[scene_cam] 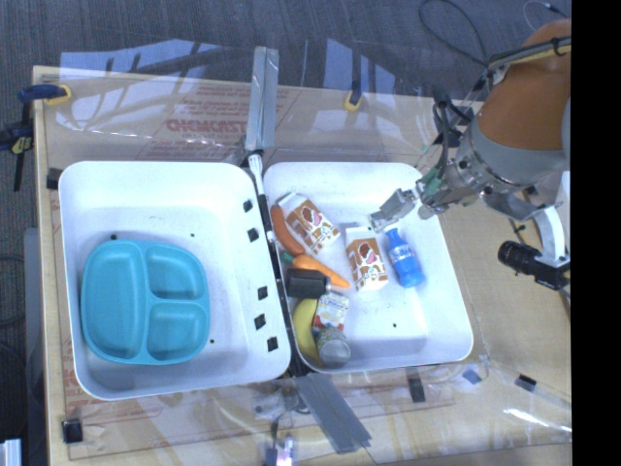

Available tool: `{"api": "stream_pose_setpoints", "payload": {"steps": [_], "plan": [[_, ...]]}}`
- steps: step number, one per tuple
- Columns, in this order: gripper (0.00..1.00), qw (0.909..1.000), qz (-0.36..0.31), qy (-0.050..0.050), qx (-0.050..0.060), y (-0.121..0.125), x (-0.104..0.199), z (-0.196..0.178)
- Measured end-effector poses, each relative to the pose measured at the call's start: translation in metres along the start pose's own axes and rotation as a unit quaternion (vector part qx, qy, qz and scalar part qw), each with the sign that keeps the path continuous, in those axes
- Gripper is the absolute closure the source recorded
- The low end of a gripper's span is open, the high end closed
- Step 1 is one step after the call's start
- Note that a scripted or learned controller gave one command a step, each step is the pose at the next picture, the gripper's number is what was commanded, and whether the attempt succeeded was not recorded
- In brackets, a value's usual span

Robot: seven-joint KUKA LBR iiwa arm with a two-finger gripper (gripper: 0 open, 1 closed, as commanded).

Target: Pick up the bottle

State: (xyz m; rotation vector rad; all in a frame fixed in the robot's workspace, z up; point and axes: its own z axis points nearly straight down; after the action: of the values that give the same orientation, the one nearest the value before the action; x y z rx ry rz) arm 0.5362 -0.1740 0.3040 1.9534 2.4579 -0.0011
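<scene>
A small blue bottle lies in the right bin, near its right wall, with its top pointing towards the back. My gripper hangs just behind and above the bottle's top end, reaching in from the right. Nothing shows in its grasp. A second, clear bottle with a grey cap lies at the front of the same bin, beside a banana.
The right bin also holds two brown-and-white cartons, a carrot, a sausage-like red piece and a black block. A blue divided plate lies in the left bin.
</scene>
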Motion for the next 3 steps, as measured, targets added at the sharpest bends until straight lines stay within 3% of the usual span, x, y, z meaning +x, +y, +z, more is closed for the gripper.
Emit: {"api": "stream_pose_setpoints", "payload": {"steps": [1,3], "plan": [[0.00,0.9990,0.044,0.001,0.002,-0.046,-0.027,0.074],[0.00,0.9993,0.038,0.001,0.001,-0.021,-0.033,0.069]]}}
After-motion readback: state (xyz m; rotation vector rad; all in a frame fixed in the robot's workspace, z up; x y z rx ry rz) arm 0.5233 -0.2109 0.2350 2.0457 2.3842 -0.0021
